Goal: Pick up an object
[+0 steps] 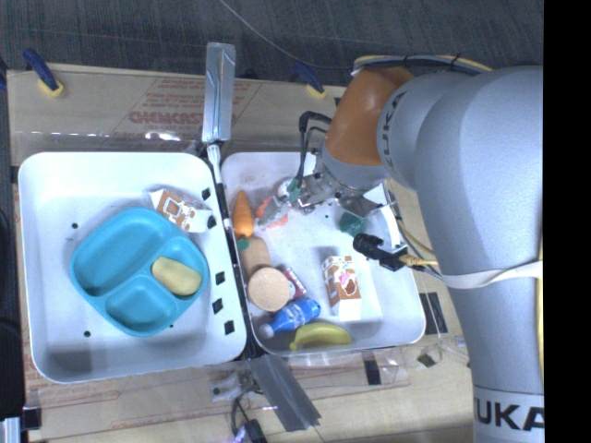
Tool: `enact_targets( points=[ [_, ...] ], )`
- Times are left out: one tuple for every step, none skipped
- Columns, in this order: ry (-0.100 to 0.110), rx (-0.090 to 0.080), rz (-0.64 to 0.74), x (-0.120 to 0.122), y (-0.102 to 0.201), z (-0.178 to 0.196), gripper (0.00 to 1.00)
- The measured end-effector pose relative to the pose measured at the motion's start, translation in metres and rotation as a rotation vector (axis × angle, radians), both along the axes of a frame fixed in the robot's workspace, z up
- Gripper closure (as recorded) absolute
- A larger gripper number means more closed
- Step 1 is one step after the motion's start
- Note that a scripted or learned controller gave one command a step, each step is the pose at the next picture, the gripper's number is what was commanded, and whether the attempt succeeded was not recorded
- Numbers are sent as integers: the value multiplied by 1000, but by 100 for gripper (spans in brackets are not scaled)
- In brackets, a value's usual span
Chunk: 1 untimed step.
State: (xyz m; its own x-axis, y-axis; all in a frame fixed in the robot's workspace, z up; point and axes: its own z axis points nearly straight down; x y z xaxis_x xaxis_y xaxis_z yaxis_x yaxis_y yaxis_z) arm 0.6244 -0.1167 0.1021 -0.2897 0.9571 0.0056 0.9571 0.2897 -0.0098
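While the end effector (297, 195) hangs over the right bin's (406, 314) far end, its state cannot be told. Nearest target: the carrot (242, 216) against the left wall, judged light, stiff, slick; grasp mid-body, across its width.

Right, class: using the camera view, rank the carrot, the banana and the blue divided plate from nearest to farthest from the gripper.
Measured from the gripper:
1. Carrot, just to its left in the right bin, by the divider.
2. Banana, at the right bin's near edge.
3. Blue divided plate, over in the left bin.
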Motion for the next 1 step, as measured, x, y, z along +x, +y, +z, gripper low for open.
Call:
enact_targets(
  points=[
    [30,-7,103,23,5,-7,0]
  ],
)
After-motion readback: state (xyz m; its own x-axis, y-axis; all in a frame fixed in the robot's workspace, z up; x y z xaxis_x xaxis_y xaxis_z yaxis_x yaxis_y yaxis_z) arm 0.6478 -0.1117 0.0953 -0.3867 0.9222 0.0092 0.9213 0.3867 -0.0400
